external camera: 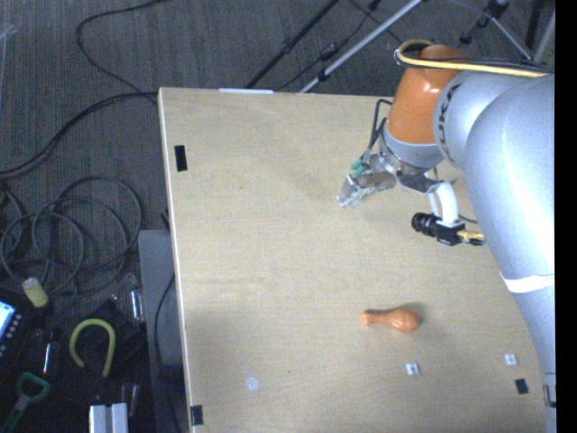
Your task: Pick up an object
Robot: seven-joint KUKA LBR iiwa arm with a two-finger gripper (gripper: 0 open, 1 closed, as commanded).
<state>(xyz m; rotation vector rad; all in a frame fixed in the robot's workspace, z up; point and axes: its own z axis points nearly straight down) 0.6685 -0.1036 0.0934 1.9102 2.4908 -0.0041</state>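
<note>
Orange and pear-shaped, a smooth object (393, 318) is lying on its side on the pale wooden worktop (261, 269) toward the near edge. Gripper (353, 192) is hovering well apart, toward the far edge, its state impossible to tell.

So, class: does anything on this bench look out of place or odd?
Nothing looks spilled or broken. One small orange pear-shaped object lies on its side on the tan board, apart from the gripper. A few small markers dot the board's near edge.
</note>
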